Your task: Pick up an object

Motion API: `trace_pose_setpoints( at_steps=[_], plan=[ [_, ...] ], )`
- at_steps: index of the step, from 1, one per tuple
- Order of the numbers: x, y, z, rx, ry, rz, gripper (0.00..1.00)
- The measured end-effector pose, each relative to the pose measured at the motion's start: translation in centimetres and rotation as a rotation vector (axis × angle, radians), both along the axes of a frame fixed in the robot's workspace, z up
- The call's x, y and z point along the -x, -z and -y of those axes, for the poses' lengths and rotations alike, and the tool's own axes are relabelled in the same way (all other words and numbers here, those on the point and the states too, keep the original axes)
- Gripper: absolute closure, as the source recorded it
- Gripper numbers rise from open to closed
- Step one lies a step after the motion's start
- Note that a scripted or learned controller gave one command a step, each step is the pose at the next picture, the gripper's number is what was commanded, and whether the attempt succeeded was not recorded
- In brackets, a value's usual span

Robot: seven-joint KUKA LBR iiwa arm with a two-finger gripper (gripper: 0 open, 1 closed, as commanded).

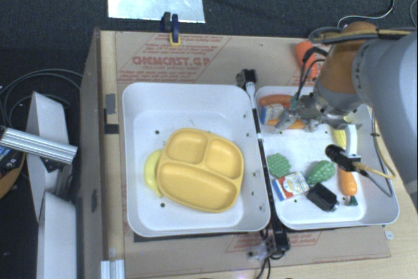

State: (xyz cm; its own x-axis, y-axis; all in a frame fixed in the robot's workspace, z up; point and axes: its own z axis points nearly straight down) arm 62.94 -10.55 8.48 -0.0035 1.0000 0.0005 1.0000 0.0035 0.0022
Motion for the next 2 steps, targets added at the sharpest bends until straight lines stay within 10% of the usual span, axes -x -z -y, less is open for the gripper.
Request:
trace_pose_setpoints(
  at_steps=[1,2],
  plan=[
    [-2.80,0.54,0.22,-0.006,0.006,-0.059,0.00],
    [-2.90,0.57,1.04,-0.010,0.000,-0.056,0.00]
  ],
)
